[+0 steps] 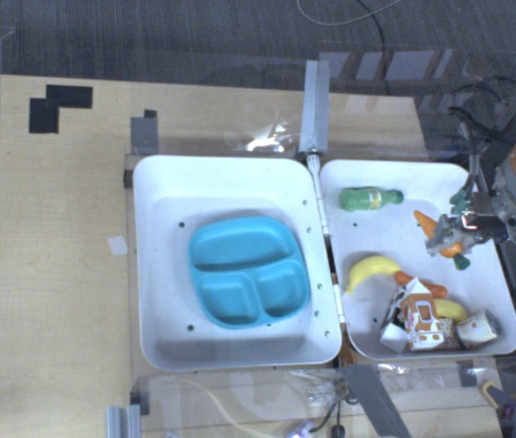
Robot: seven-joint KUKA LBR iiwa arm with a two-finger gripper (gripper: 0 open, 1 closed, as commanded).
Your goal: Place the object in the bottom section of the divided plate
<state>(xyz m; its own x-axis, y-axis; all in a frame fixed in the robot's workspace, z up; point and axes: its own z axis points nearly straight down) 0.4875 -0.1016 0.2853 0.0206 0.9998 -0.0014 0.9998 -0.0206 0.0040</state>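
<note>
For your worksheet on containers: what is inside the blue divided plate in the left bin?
All three sections of the blue divided plate show bare blue bottoms. The bin floor under the plate is covered.

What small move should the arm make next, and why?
Probably a lift straight up, if the grasp holds. The gripper is low in the right bin, at the carrot, while the blue plate lies in the left bin; the carrot must clear the bin walls between them.
</note>
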